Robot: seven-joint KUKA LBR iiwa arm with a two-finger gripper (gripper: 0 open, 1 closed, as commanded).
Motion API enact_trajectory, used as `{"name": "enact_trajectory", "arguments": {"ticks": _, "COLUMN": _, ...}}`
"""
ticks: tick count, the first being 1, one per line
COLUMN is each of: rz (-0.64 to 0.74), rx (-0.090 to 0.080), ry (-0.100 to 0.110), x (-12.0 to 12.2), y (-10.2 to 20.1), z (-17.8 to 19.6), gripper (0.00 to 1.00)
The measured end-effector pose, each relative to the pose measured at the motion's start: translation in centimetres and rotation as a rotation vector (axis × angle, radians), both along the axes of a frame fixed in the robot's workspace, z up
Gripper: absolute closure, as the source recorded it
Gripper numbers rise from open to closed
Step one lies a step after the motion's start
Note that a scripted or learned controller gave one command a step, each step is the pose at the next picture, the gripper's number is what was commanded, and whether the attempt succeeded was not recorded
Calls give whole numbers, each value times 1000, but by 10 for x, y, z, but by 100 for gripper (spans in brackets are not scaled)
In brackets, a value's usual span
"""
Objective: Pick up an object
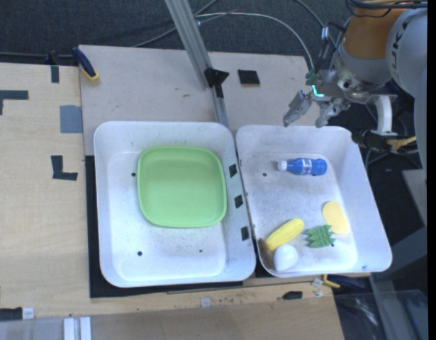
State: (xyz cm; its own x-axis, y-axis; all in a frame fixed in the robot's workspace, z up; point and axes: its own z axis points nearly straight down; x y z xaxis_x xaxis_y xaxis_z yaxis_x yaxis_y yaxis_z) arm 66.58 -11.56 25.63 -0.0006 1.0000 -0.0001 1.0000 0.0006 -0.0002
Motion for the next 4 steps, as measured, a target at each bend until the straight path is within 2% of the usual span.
{"name": "enact_trajectory", "arguments": {"ticks": 1, "rz": 0, "rx": 0, "ry": 0, "x": 0, "y": 0, "z": 0, "gripper": 0}}
{"name": "enact_trajectory", "arguments": {"ticks": 3, "rz": -1, "rx": 1, "ry": 6, "x": -3, "y": -5, "z": -123, "gripper": 0}}
{"name": "enact_trajectory", "arguments": {"ticks": 4, "rz": 0, "rx": 0, "ry": 1, "x": -3, "y": -5, "z": -169, "gripper": 0}}
